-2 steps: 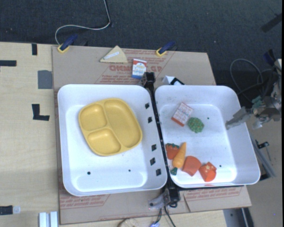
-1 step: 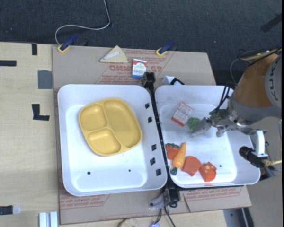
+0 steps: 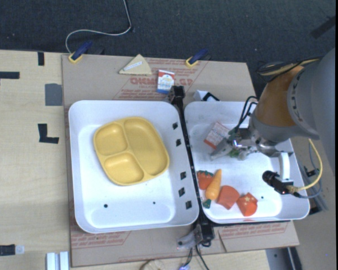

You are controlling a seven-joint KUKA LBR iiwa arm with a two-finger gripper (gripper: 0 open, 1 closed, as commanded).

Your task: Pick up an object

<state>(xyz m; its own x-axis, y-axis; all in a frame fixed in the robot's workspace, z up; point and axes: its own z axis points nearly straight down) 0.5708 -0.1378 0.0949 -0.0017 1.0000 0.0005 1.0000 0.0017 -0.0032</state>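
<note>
Cardboard-covered bench (image 3: 101,75) with dark carpet behind, two white bins side by side. Left bin (image 3: 81,204) holding a yellow divided plate (image 3: 130,149), tilted a bit. Right bin (image 3: 293,210) with the toys: red-and-white packet (image 3: 217,133) near the middle, carrot (image 3: 213,185) lower down lying across a red-orange piece (image 3: 204,179), red block (image 3: 227,197) touching the carrot's end, strawberry-looking thing (image 3: 247,204) just beside that. Gripper (image 3: 224,147) reaching in from the right, down low just under the packet, maybe touching it, hard to say. Fingers too blurry, can't tell if spread or pinched. Small milk carton (image 3: 165,81) and cheese wedge (image 3: 136,66) sitting outside on the cardboard, above the bins.
</note>
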